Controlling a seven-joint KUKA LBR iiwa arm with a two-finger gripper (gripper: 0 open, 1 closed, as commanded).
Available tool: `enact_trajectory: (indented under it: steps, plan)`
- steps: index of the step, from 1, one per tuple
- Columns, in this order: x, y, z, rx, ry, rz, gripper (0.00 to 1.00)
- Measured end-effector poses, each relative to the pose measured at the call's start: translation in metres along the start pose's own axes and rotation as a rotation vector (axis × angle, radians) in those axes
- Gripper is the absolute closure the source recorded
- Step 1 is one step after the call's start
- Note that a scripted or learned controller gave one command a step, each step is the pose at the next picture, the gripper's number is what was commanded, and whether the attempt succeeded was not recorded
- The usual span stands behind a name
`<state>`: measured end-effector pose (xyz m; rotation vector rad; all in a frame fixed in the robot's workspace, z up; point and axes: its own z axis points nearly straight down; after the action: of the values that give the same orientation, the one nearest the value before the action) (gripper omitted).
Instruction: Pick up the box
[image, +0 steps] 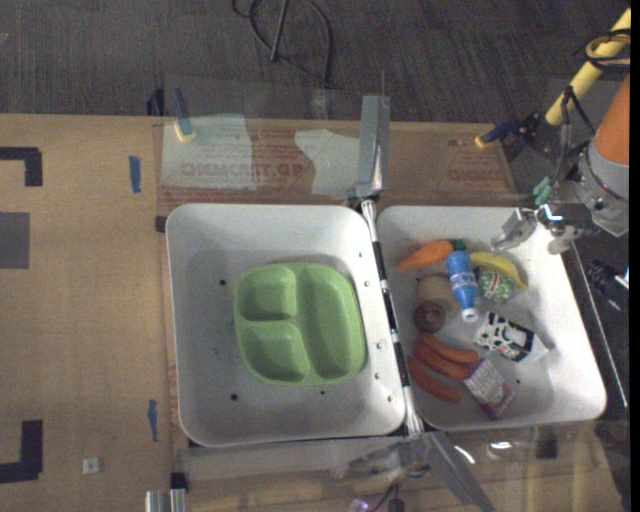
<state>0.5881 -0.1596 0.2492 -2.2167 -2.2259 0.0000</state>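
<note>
A small pink box (490, 387) lies at the front of the right bin (575, 385), next to two red sausages (445, 362). Just behind it sits a black-and-white carton (509, 337). My gripper (537, 229) hangs over the bin's back right corner, behind the banana (498, 267), well away from the pink box. Its fingers are spread, and nothing is between them.
The right bin also holds a carrot (427, 254), a blue bottle (461, 283), a green item (497, 286) and a brown round piece (431, 316). A green divided plate (300, 322) lies in the left bin (195, 300). A metal divider (375, 260) separates the bins.
</note>
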Motion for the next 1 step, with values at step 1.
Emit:
enact_trajectory:
  steps: [1]
  plan:
    - [-0.0425,-0.0524,0.1019,-0.001,0.0,-0.02,0.0]
